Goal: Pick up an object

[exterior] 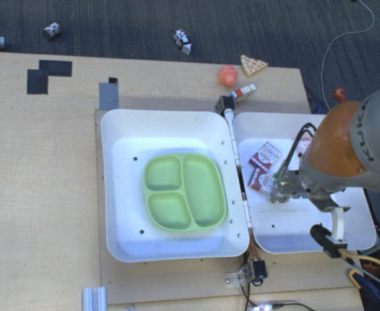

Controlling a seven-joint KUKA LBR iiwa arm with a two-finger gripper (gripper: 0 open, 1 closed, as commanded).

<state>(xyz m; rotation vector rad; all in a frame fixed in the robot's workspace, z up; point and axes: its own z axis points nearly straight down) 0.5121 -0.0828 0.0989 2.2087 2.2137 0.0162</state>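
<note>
Since the gripper [279,196] hangs low over the red-and-white packet [262,165] in the right bin [345,241], centre-right of frame, it should centre there before descending.

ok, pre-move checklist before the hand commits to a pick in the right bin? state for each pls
1. Target in the right bin: ok. A red and white packet lies in its upper left part.
2. Hand over the target: ok. It sits at the packet's lower edge, under the arm.
3. Finger state: cannot tell. The wrist hides it.
4. Anything between the fingers: cannot tell, so count nothing as held.
5. Room toward the divider: ok. The packet lies apart from the rim shared with the left bin.
6. Left bin contents out of the way: ok. The green divided tray lies flat in its middle.
</note>
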